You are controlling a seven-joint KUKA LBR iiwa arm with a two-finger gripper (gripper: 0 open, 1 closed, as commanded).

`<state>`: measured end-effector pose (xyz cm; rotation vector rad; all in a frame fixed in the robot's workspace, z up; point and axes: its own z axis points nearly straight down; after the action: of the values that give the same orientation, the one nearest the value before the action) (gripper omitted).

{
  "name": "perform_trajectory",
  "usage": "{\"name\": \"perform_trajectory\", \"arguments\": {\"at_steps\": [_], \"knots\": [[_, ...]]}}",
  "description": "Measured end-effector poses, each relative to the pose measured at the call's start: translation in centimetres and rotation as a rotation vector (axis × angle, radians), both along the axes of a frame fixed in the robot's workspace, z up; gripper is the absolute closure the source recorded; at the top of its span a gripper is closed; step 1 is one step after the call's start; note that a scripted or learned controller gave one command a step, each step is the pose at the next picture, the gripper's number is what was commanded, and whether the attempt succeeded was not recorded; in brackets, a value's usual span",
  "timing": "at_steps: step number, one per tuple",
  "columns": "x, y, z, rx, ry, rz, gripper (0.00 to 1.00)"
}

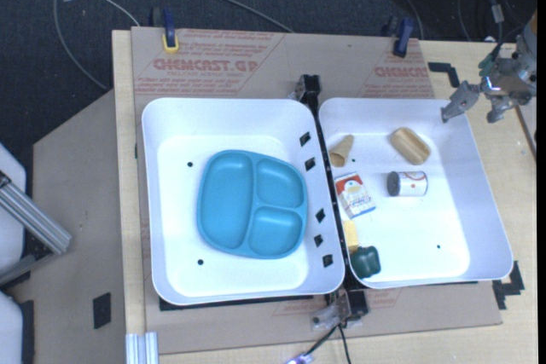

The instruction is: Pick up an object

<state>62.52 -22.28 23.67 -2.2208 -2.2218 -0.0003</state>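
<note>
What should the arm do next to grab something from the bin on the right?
Probably swing left and down toward the bread roll, the nearest item. The gripper hangs at the right bin's upper right corner, holding nothing, while the roll lies apart from the can.

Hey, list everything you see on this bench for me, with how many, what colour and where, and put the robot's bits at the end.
Bins: two, white, side by side on the bench.
Divided plate: one, light blue, middle of the left bin.
Cone: one, tan, right bin near the top left.
Bread roll: one, tan, right bin, upper middle.
Can: one, grey and white with red, lying in the right bin's middle.
Small packet: one, red and white, right bin, left side.
Green item: one, dark green, right bin's lower left corner.
Clamps: two, blue, on the board's far edge.
Gripper: one, grey, above the right bin's upper right corner.
</note>
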Motion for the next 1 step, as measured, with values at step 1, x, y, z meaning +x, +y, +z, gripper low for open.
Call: {"name": "perform_trajectory", "arguments": {"at_steps": [1], "knots": [[0.11,0.83,-5.86,0.002,0.005,0.001,0.0]]}}
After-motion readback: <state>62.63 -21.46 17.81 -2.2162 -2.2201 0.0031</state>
